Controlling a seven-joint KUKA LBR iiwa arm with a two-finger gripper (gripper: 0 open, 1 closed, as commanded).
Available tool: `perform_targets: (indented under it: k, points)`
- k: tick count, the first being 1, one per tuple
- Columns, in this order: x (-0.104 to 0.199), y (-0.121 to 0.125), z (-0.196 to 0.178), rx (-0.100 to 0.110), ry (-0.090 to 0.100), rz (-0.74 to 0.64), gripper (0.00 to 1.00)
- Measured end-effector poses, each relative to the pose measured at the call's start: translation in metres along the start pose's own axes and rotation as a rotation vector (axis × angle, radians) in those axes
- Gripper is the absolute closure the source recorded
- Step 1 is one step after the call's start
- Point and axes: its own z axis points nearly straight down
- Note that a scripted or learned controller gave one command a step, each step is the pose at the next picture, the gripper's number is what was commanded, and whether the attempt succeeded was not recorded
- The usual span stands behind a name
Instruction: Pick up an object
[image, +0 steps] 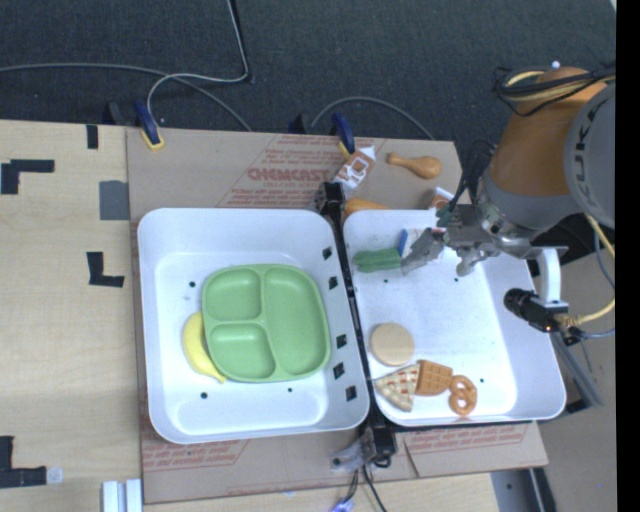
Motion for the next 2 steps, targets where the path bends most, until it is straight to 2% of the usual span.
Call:
perform_targets:
  k: [1,2]
  points:
    - [-0.011,0.066,0.126,0.004,0.0,0.001,0.0]
    - [-0.017,0.092,0.143,0.005,0.002,0.0,0.0]
